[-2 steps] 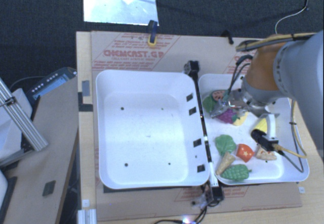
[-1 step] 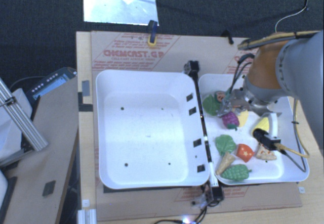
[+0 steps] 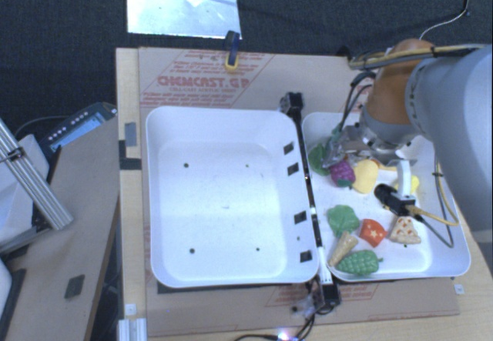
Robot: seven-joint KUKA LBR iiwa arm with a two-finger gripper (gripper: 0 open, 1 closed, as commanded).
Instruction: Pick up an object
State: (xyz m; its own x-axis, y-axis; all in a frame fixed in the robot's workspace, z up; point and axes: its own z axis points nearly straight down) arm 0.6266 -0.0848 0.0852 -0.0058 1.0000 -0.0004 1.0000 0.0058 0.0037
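When choosing a target, skip the left bin; go for the right bin, with its crowded toys. Gripper low beside the purple toy, just left of the yellow piece; spread or pressed together, impossible to tell. Best to descend squarely on the purple toy, clear of neighbours

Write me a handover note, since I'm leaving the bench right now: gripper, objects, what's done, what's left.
Gripper: low in the right bin, over its upper left part, next to the purple toy; I cannot tell what its fingers are doing.
Objects: all toys lie in the right bin: purple toy, yellow piece, green leafy piece, red piece, pizza slice, green bumpy piece.
Done: nothing visibly lifted.
Left: grasp one object and raise it. The left bin holds no toys.
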